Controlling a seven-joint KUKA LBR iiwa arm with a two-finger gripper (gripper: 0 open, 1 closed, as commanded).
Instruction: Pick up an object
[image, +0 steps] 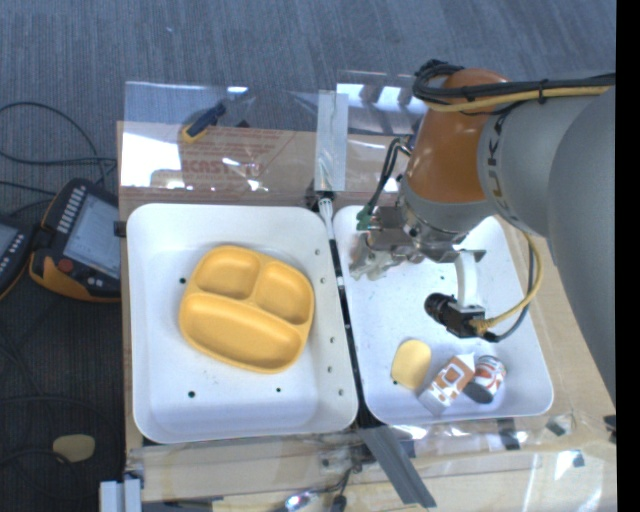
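Note:
In the right bin (520, 395) a small yellow object (410, 362) lies near the front. Beside it sit a white and orange box-like item (450, 379) and a small can-like item (487, 376) with orange markings. My gripper (372, 255) hangs over the bin's back left part, well behind these things, and nothing shows between its fingers. The left bin (160, 400) holds a yellow divided plate (247, 305) with three compartments.
A black fitting with a cable (455, 313) hangs from the arm above the right bin's middle. The bins share a raised centre rim (340, 310). Clear plastic walls and cardboard stand behind the bins. A pendant controller (75, 240) lies on the floor at left.

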